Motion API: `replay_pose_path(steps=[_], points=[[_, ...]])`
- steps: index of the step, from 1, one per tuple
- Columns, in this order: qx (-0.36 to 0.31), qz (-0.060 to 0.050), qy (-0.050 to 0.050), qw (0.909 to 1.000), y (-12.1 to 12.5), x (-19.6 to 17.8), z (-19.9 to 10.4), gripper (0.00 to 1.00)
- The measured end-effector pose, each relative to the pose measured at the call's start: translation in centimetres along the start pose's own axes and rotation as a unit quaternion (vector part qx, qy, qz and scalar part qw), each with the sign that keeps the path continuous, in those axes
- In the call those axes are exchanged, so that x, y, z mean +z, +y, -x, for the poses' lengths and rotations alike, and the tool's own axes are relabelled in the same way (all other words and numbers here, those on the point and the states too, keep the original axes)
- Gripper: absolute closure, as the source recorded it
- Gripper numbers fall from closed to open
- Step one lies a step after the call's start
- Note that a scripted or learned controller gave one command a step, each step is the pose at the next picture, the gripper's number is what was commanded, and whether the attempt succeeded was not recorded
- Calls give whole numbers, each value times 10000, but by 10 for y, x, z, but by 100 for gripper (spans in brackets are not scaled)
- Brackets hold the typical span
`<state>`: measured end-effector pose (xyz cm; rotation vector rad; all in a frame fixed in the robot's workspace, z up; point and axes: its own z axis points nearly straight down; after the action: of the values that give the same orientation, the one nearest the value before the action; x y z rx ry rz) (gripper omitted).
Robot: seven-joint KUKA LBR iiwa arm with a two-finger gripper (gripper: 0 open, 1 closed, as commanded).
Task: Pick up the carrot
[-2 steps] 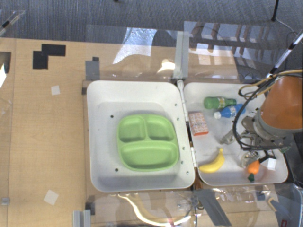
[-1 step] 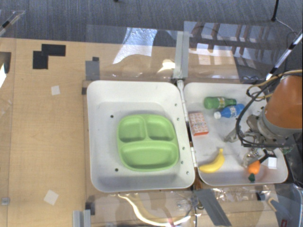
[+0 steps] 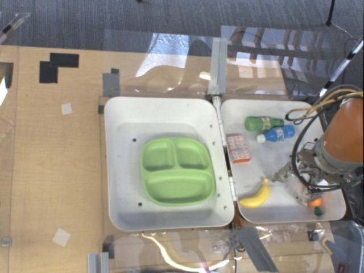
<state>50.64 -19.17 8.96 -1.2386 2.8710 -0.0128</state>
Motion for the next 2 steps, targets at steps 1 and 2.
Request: replay_pose_path(steps=[1, 2], points=[[-6, -50, -26, 10000, -3, -14, 3, 100], [-6, -45, -24, 10000, -3, -13, 3, 0]])
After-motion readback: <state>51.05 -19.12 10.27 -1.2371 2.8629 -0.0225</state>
